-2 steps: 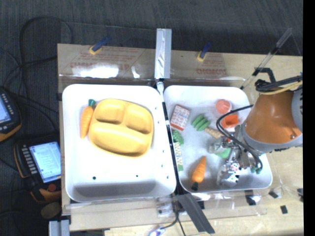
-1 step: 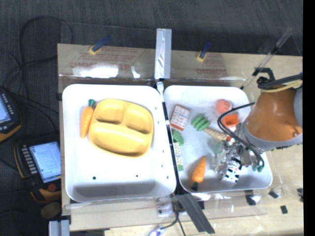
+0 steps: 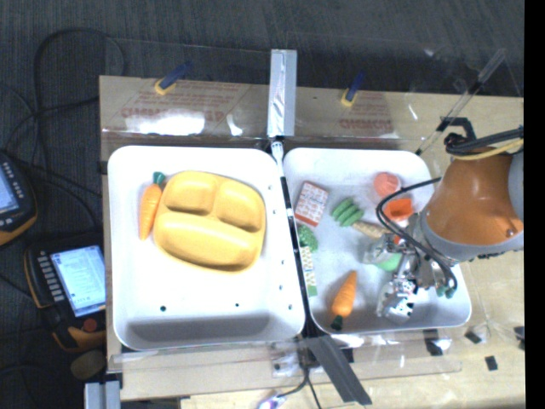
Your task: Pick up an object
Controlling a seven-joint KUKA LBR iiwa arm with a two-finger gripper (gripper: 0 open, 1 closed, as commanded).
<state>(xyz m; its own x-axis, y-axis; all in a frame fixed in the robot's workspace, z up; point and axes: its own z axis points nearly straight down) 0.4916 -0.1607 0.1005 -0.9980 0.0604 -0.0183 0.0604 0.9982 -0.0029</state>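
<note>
Two white bins sit side by side on the counter; the left bin point(image 3: 128, 313) holds a yellow sectioned tray point(image 3: 209, 220) with a toy carrot point(image 3: 150, 207) beside it. The pincer point(image 3: 400, 301) is low in the right bin's point(image 3: 336, 164) near right corner, among a second carrot point(image 3: 344, 294), a green piece point(image 3: 345, 211), a printed card point(image 3: 310, 204) and an orange-red piece point(image 3: 387, 183). Whether it grips anything I cannot tell.

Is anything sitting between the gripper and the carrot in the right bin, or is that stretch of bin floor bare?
Nothing visible blocks it. The gripper hangs low in the right bin, and the carrot lies to its left in the camera view with bare white floor between them. The green pieces and the card lie farther back, off that line.
</note>
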